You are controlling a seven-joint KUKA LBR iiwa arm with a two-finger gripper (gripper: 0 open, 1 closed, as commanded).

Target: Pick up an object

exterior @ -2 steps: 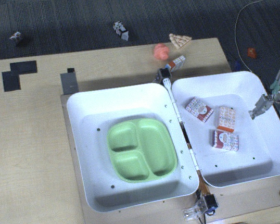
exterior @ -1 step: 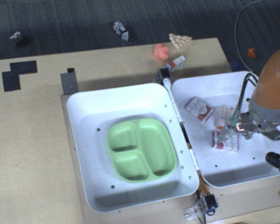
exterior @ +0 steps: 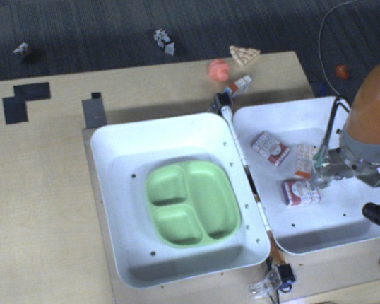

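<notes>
Toward the desk's (exterior: 38, 229) left edge, dark rectangular patches (exterior: 24, 101) mark the pale wood near the far-left corner, and a small grey block (exterior: 94, 111) stands just beyond the far-left corner of the left bin (exterior: 122, 194). That white bin holds a pale green divided tray (exterior: 191, 201), lying flat in the middle of the bin floor, with two small compartments on its left side and one long one on its right. Past the bins, near the desk's far edge, sit a pink ball (exterior: 218, 70), a tan wedge-shaped piece (exterior: 244, 54) and a small red-and-white tube (exterior: 240, 86), close together but apart from either bin. The right bin (exterior: 297, 238) touches the left one along a shared rim. On its floor lie three flat packets: a red-and-white one (exterior: 269, 147) near the far-left part, a paler one (exterior: 304, 157) just beside it toward the middle, and a red-and-white packet (exterior: 299, 192) nearer the middle of the bin. The arm (exterior: 379, 125), grey with its orange band, comes over the bin's right rim, and its hand (exterior: 319, 170) hangs low between the pale packet and the nearer red-and-white one, right at their edges. Whether the hand is released or clenched I cannot tell from here, and no packet is seen gripped in it.
</notes>
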